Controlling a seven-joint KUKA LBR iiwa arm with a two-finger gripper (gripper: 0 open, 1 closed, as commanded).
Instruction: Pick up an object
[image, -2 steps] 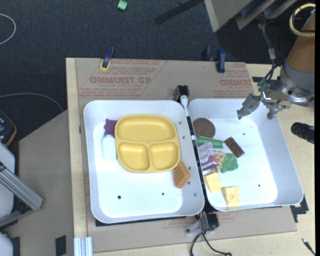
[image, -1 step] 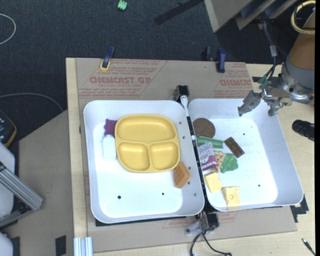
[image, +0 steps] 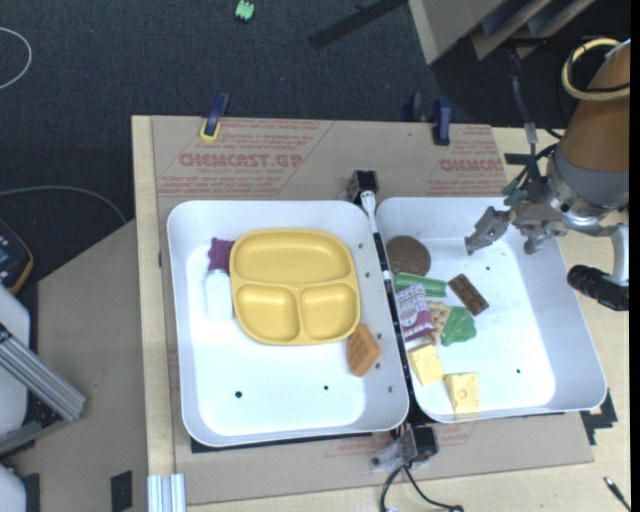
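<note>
Overhead, "CHEMCAST GP" printed on brown board (image: 250, 150) under two bins, end effector (image: 508, 228) spread wide, holding nothing

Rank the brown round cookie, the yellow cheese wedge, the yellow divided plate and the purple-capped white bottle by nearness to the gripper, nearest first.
Measured from the gripper, over the right bin's far side in the camera view:
1. Brown round cookie, right bin, far left corner.
2. Yellow cheese wedge, right bin, near edge.
3. Yellow divided plate, left bin.
4. Purple-capped white bottle, left bin, beyond the plate.
</note>
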